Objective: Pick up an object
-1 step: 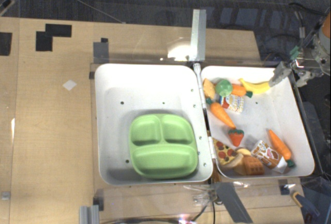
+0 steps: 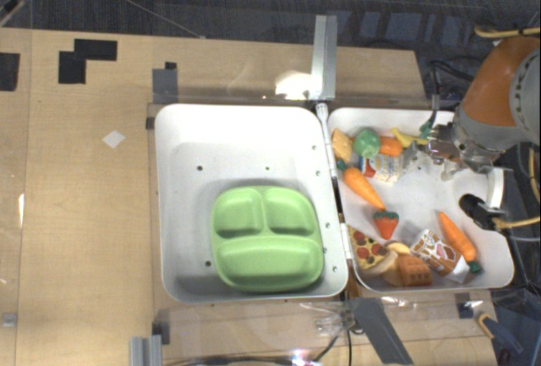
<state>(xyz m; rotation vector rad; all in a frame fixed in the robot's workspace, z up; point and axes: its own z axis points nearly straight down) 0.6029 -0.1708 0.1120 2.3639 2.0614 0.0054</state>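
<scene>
The right bin [image 2: 505,275] holds several toy foods. A green round vegetable [image 2: 367,140] lies at its far left next to a small yellow piece [image 2: 403,137]. A carrot [image 2: 363,187] and a strawberry [image 2: 386,223] lie along the left side. A pizza slice [image 2: 365,248], a brown waffle piece [image 2: 412,270], a printed carton [image 2: 434,249] and a second carrot [image 2: 459,238] lie near the front. My gripper [image 2: 436,153] hangs over the bin's far right part, just right of the yellow piece, and I see nothing in it.
The left bin [image 2: 182,144] bears a green divided plate [image 2: 266,237] in its near half. A metal post [image 2: 325,56] stands behind the divider between the bins. The arm's orange band [image 2: 494,90] and cables [image 2: 486,212] hang over the right bin's right rim.
</scene>
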